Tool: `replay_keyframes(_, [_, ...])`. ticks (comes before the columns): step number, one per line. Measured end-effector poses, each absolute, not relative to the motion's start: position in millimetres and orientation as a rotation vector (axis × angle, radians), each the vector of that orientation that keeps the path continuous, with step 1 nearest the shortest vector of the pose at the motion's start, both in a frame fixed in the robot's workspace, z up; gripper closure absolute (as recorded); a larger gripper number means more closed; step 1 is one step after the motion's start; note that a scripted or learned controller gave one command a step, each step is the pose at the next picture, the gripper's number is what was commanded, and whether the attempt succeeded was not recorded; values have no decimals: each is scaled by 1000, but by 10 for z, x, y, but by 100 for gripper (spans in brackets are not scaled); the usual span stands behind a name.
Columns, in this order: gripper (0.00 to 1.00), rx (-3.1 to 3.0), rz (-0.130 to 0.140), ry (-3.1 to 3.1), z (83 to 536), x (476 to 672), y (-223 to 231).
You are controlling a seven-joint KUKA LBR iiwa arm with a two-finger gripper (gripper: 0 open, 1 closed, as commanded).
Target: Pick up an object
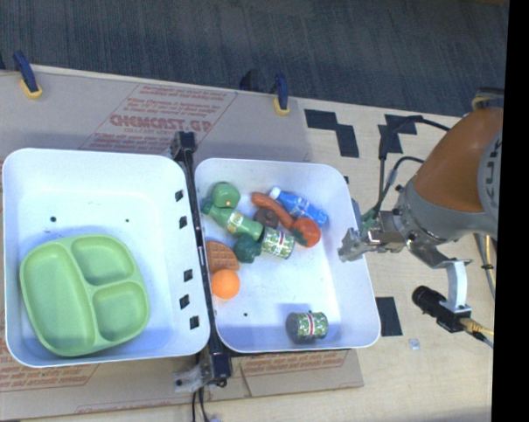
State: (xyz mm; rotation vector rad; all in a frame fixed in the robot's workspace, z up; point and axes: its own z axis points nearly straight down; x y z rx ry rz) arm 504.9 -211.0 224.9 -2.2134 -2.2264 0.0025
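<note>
- The tool (354,243) hangs over the right rim of the right bin (362,299); whether it is spread or pressed together I cannot tell.
- That bin holds a heap near its top left: green bottle (235,221), blue bottle (297,204), orange carrot (292,220), small can (278,243).
- An orange ball (225,284) lies by the divider; 1 can (307,325) lies apart near the front.
- The left bin (38,174) holds a green divided tray (83,293) with 3 compartments.

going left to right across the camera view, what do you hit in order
green divided plate → orange ball → small can lying alone near the right bin's front → gripper at that bin's right rim → orange band on the arm. The cluttered pile in the right bin's far half is left out.
</note>
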Motion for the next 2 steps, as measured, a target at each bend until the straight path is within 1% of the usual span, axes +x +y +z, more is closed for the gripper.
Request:
replay_keyframes(1, [100,-2214,1,-2227,2271,5373,-2110])
replay_keyframes(2, [100,-2214,0,-2227,2209,5751,-2110])
